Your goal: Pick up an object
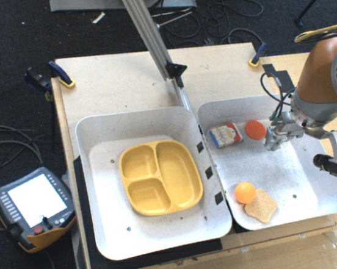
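The right bin (301, 205) holds a small white and blue carton (225, 134), a red ball (254, 128), an orange ball (245, 192) and a tan slice of bread (262, 206). My gripper (272, 142) hangs over the right bin's upper part, just right of and slightly below the red ball, close to it but apart from it. The arm's wrist covers the fingers from above. Nothing shows between them.
A yellow divided plate (160, 176) lies in the left bin (107, 231). A slanted metal pole (149, 35) rises from the bench behind the bins. Clamps sit at the bench's far corners. A teach pendant (33, 207) lies on the floor at left.
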Controlling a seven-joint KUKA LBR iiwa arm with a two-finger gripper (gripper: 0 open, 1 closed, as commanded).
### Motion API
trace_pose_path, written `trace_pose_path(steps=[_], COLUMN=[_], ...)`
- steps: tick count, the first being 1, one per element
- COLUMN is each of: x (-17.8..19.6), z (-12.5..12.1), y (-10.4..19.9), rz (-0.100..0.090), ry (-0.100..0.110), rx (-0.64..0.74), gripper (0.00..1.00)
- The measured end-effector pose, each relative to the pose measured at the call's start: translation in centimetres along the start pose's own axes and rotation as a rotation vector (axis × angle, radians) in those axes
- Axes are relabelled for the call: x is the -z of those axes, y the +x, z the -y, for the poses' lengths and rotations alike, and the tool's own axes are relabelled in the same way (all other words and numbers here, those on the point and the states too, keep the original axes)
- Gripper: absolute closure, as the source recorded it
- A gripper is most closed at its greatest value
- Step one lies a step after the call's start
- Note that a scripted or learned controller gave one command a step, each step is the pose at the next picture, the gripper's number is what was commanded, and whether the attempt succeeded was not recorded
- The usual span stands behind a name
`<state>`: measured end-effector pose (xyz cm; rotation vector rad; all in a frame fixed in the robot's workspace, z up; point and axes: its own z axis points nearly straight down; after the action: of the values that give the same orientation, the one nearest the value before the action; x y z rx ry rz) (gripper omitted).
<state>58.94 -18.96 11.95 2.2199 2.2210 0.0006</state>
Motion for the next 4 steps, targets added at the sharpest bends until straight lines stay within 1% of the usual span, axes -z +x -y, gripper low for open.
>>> trace_pose_path(steps=[1, 2, 3, 4], x=[5.3, 10.4, 11.6, 10.7], z=[-0.9, -2.0, -2.1, -2.5], y=[-0.8, -0.6, -0.6, 5.2], rz=[0.002, 0.002, 0.000, -0.002], ry=[-0.005, -0.007, -0.002, 0.002], rx=[0.001, 0.003, 0.002, 0.007], gripper=[1.00, 1.00, 1.00, 1.00])
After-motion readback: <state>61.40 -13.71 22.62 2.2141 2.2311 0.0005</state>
